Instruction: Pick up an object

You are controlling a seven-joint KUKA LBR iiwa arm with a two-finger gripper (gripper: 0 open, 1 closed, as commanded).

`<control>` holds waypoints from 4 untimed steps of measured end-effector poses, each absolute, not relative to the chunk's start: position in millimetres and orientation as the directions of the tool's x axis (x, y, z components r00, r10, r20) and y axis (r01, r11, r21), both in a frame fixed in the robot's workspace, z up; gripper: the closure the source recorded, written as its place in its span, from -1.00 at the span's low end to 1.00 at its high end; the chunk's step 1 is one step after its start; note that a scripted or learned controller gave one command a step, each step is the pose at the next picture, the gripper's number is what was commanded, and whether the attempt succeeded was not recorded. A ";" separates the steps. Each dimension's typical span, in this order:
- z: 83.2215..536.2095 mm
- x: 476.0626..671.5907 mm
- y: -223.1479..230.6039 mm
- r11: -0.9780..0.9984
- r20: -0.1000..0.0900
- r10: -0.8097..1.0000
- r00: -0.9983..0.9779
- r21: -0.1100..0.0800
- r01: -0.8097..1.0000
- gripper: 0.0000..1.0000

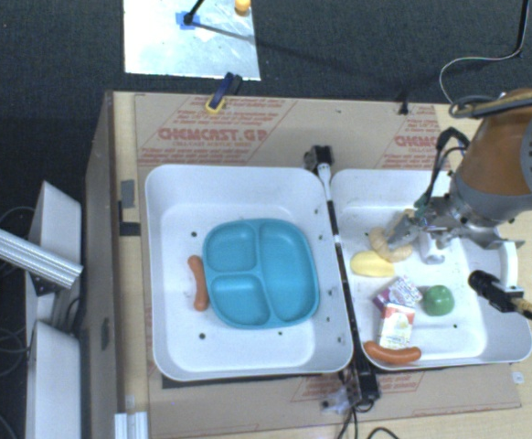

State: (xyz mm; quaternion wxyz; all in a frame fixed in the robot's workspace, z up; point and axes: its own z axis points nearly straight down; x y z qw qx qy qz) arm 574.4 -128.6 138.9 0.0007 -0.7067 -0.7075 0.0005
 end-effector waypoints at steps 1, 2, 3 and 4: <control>94.8 564.2 -99.7 0.003 0.001 1.000 -0.003 0.000 1.000 -1.00; 84.0 526.8 -91.7 0.001 0.000 1.000 -0.001 0.000 1.000 -1.00; 84.9 589.6 -114.9 0.003 -0.001 1.000 -0.003 0.003 1.000 -1.00; 84.0 534.2 -112.9 0.001 0.000 1.000 -0.001 0.000 1.000 -1.00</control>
